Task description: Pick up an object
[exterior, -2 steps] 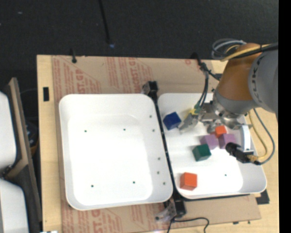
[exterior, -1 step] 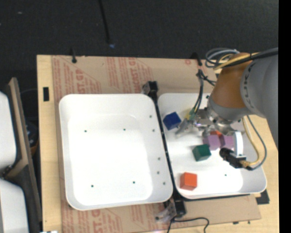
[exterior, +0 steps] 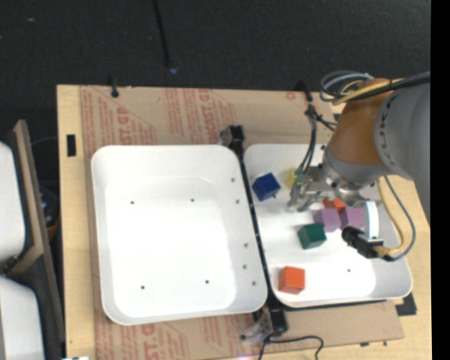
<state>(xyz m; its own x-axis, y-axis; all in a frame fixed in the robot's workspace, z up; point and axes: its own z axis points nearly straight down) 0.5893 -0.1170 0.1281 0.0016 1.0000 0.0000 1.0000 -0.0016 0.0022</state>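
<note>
Nearest to the camera, at the front of the right bin (exterior: 394,283), an orange block (exterior: 291,278) lies by itself, close to the front rim. A little further back a green block (exterior: 311,235) rests on the bin floor, and just behind it, to the right, two purple blocks (exterior: 342,217) lie side by side, touching each other. A small orange-red piece shows just behind them, partly hidden by the gripper.

Next comes the gripper (exterior: 309,193), which hangs low over the middle of the right bin, just beside the purple blocks and between them and a blue block (exterior: 265,186). I cannot tell whether the pincer is apart or together, because the metal parts blur into each other from this angle, and no object is seen between them. A yellow piece (exterior: 292,177) peeks out just behind the gripper, near the blue block.

Further back, the orange band (exterior: 356,133) and the grey arm (exterior: 405,126) reach in from the right, with cables looping above them. The left bin (exterior: 105,201) stands beside the right one, their rims nearly touching.
</note>
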